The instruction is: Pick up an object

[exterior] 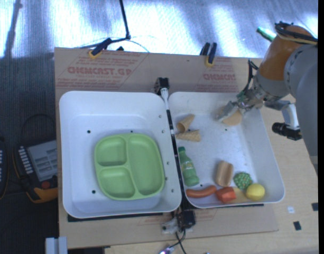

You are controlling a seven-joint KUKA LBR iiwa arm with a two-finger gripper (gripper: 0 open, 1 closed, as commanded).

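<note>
Fingers (228, 110): can't tell from here whether they're spread or closed, or whether anything sits between them; too small and blurred. I see the gripper (233, 110) low over the far part of the right bin (272, 157), its tip right at a tan wedge piece (233, 119), touching or just above it. Two cone pieces (187, 128) lie near the divider. Green bottle (188, 167), bread roll (224, 172), sausage (200, 191), tomato (225, 194), lemon (255, 191) sit along the near edge. Left bin (77, 115) holds the green tray (129, 165).
</note>
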